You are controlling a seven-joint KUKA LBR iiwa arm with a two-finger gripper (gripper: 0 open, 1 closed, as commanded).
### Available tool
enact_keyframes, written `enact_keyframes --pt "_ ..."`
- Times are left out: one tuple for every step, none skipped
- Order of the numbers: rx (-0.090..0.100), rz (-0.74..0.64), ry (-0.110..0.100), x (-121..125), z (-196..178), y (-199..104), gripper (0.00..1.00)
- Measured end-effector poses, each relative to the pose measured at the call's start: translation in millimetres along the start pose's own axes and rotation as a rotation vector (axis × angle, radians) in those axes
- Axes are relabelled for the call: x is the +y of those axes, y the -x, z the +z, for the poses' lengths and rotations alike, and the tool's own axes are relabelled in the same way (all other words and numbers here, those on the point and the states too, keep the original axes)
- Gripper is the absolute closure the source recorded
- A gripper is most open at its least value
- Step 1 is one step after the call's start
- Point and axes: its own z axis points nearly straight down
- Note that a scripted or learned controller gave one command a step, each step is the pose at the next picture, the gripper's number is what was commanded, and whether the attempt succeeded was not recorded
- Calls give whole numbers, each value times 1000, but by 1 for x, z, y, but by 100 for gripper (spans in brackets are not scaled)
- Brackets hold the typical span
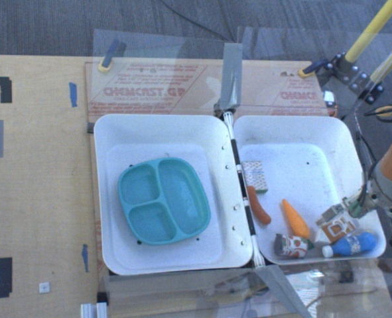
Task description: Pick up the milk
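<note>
A small white and orange carton (339, 229), which looks like the milk, lies near the front right corner of the right bin (295, 134). My gripper (339, 211) hangs just above the carton's far edge, reaching in from the right. I cannot tell whether it touches the carton. Nothing is visibly lifted.
A blue bottle with a white cap (352, 245) lies right in front of the carton. An orange carrot (295, 218), a red sausage (258, 206), a small patterned box (254, 175) and a small can-like item (290, 245) share that bin. The left bin (109, 134) holds a teal divided plate (164, 201).
</note>
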Motion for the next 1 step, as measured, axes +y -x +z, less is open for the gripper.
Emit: enact_keyframes --pt "-3 -62 2 1 1 0 0"
